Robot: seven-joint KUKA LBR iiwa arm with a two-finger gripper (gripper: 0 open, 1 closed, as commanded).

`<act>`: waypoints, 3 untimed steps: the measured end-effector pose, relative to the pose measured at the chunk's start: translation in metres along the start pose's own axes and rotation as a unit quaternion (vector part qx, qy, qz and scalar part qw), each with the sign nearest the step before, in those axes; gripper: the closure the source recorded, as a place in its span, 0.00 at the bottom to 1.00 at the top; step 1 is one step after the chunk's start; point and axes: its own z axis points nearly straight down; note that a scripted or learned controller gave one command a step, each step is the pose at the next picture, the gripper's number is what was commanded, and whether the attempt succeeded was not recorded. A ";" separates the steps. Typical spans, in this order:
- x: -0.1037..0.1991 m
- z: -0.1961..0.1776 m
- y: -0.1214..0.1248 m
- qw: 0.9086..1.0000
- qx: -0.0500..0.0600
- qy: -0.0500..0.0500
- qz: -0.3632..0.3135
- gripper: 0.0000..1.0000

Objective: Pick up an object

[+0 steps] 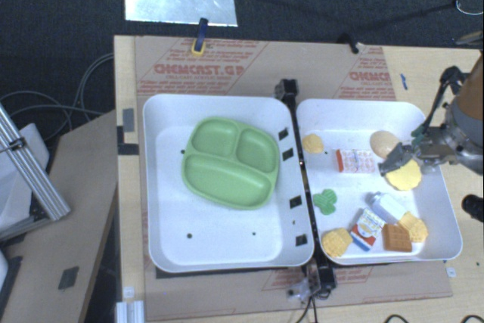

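Green divided plate [231, 163] fills the left bin [162, 238]; toy foods scatter the right bin [446, 238]. Reaching in from the right, the gripper [398, 156] hovers over a yellow disc-shaped piece [405, 177] beside a tan round [383, 141]. Whether it is clenched or released cannot be told.

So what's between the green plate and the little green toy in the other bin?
In the camera view, the two bins' touching rims lie between the green plate and the little green toy, with some bare white floor on both sides.
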 end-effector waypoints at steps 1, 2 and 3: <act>0.000 -0.005 0.002 1.000 -0.005 -0.001 -0.002 0.00; 0.002 0.045 -0.007 1.000 -0.004 0.000 -0.001 0.00; 0.011 0.093 -0.002 1.000 -0.004 0.000 -0.001 0.00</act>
